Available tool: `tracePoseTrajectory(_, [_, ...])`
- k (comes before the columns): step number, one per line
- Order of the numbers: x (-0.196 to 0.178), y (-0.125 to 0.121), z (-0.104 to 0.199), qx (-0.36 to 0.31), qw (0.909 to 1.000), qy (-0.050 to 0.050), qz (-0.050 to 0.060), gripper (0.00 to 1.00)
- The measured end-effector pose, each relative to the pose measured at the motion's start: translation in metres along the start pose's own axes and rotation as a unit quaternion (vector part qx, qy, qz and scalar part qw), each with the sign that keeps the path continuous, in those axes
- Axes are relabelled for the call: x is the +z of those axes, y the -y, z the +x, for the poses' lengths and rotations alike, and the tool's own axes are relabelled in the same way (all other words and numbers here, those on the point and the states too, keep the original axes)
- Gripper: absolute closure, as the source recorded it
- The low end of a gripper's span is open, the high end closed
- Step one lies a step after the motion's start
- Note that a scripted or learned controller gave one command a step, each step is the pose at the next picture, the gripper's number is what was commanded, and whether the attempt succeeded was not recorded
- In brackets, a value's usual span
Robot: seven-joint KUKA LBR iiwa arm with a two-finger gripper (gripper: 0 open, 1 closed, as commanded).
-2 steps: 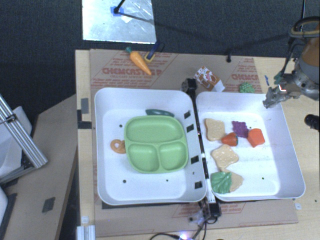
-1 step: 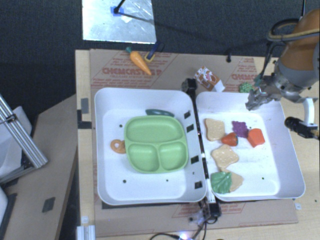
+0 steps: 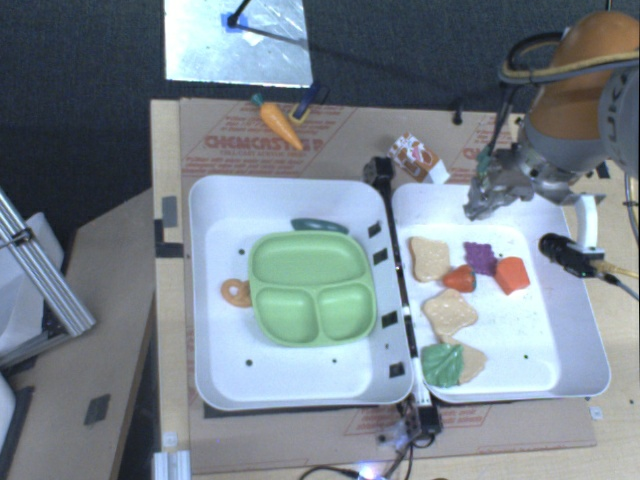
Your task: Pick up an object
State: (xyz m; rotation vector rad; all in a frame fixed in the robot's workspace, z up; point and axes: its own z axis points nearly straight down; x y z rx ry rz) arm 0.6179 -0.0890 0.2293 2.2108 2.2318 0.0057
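- Camera view, the arm: the grey arm with its orange band comes in from the right, and the jaws (image 3: 487,201) hang over the far edge of the right bin (image 3: 575,353), near its back wall. They point down and toward the left. Whether they are apart or together I cannot tell; nothing is seen between them.
- Camera view, the things to pick: the right bin holds a purple piece (image 3: 480,258), a red piece (image 3: 459,278), an orange block (image 3: 511,274), two toast-like slices (image 3: 430,258) (image 3: 449,313) and a green leaf piece (image 3: 441,363) lying on a third tan slice.
- Camera view, the relation that matters: the purple piece lies nearest, just toward the camera from the jaws and close to straight below them; the upper toast slice lies to their left and nearer the camera. The purple piece looks compact, with no clear long axis.
- Camera view, elsewhere: the left bin (image 3: 215,368) bears a green divided plate (image 3: 310,288) and a small orange ring (image 3: 236,292); a toy carrot (image 3: 280,125) lies on the tabletop (image 3: 120,238) beyond the bins.
- Judgement: the grasp is not yet made; a short descent toward the camera side seems the likely need.
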Motion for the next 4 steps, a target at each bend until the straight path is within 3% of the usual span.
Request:
tracePoseTrajectory(2, [-0.012,0.021,0.095,0.0,1.0,0.0,0.001,1.0])
tracePoseTrajectory(3, [0.004,0.032,0.154,0.0,1.0,0.0,0.002,1.0])
tracePoseTrajectory(4, [0.01,0.041,0.182,0.001,1.0,0.0,0.001,1.0])
